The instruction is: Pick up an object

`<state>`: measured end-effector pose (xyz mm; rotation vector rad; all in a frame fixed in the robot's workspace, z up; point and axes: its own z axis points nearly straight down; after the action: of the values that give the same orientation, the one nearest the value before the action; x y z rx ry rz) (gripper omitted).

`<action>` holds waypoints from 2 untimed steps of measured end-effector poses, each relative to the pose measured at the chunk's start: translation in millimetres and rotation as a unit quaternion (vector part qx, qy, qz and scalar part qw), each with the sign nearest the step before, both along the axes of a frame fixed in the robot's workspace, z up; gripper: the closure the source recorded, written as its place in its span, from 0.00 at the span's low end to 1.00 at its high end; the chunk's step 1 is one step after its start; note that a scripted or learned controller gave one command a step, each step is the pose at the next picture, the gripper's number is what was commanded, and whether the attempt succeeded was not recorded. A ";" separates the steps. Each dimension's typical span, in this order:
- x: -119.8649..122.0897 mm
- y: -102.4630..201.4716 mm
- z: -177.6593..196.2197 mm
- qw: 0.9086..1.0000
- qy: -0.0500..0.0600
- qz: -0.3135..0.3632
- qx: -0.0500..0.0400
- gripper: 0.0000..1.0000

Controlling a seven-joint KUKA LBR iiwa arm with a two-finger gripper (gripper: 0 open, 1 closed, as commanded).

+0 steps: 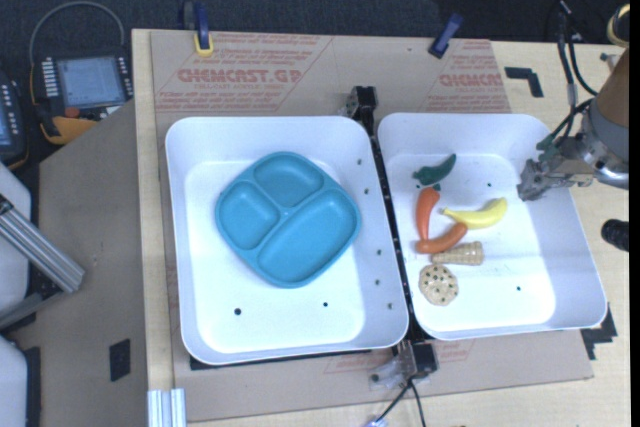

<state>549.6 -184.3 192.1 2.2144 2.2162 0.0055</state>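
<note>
From where I'm standing the two-finger metal gripper (530, 183) hangs over the right white plastic bin (570, 305) at its 3 o'clock edge, holding nothing, and how wide it's set I can't tell.

The toys huddle mid-bin at its 9 o'clock, touching, so it could easily nudge a neighbour or close on air. Count: one yellow banana (478, 213), two orange carrots (428, 211), one green pepper (436, 170), one waffle cone (460, 254), one cookie (438, 284), plus one blue divided plate (288, 231) in the left white bin (200, 315).

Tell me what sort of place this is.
Probably a robotics lab's test bench: two white bins clamped on a board, toy food such as a banana and a carrot, a sectioned blue plate, and a control pendant beside it.
</note>
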 end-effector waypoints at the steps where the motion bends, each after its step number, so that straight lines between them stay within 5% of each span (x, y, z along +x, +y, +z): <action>1: 8.8 -3.1 61.5 1.000 0.000 0.000 0.000 1.00; 2: 9.7 -3.2 73.1 1.000 0.002 0.000 0.001 1.00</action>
<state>559.3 -187.5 265.2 2.2172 2.2191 0.0029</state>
